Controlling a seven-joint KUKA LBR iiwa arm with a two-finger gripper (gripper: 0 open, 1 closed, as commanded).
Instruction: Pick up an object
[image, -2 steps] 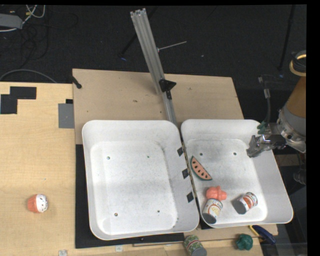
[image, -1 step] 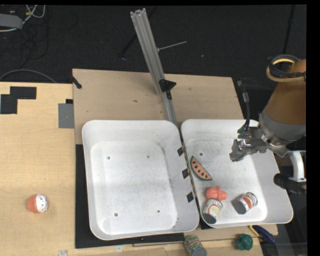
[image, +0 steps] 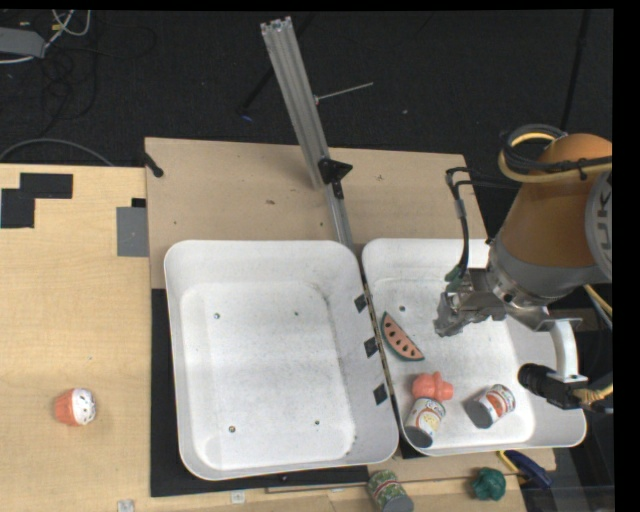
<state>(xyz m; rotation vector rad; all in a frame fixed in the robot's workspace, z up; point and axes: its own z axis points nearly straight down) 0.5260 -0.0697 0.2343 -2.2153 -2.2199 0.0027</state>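
A grey claw (image: 452, 318) hangs low over the right bin (image: 545, 432); its opening is too dark to tell. The watermelon slice (image: 401, 338) lies just to its left, its long axis running diagonally toward the bin's front.

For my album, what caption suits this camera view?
Gripper hovers over the right bin holding watermelon slice and two cans.

bins (image: 200, 262): 2 | cans (image: 492, 404): 3 | watermelon slice (image: 401, 340): 1 | red toy (image: 432, 386): 1
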